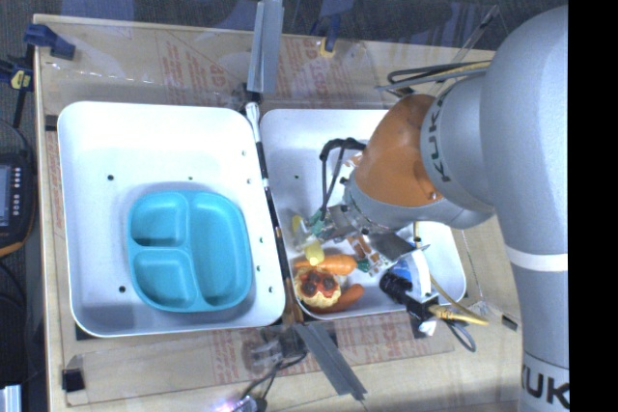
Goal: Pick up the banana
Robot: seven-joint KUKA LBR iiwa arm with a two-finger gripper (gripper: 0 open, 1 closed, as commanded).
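Wooden counter (145, 63) is carrying 2 white bins side by side. Banana (314, 255) is lying in the right bin (290, 140), near its front, just a yellow sliver showing beside a carrot (333, 263) and other toy food. Gripper (338, 229) is hovering close above that pile; jaws' state: cannot tell. Left bin (87, 150) is holding a blue divided tray (191, 248).

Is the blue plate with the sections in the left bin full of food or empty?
Empty. The blue divided plate lies flat in the left bin, and all three sections show bare blue.
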